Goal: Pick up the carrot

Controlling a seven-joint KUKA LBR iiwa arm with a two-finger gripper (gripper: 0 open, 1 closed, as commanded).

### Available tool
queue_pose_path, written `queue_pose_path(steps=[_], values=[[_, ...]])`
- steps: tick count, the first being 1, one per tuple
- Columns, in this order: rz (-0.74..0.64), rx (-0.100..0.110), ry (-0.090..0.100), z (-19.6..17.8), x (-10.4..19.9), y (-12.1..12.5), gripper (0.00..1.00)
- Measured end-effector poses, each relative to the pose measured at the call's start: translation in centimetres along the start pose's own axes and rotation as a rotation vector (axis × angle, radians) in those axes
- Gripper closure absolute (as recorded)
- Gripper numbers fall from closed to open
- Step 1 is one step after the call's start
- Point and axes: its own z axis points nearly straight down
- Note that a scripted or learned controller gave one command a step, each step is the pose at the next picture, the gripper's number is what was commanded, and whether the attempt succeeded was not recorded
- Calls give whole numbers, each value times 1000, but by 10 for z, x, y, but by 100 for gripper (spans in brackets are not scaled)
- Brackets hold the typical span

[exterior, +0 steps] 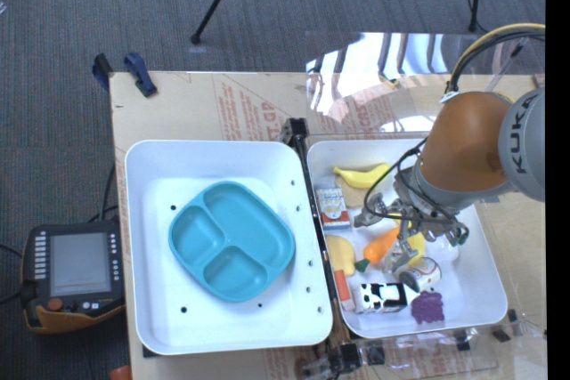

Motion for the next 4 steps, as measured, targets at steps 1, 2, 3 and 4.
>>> queue_pose_path(steps=[1, 2, 3, 4], values=[[172, 8, -6, -3, 45, 38, 0], [166, 7, -7, -12, 43, 40, 100], [528, 6, -11, -104, 18, 107, 100], [435, 8, -6, -102, -19, 76, 100]])
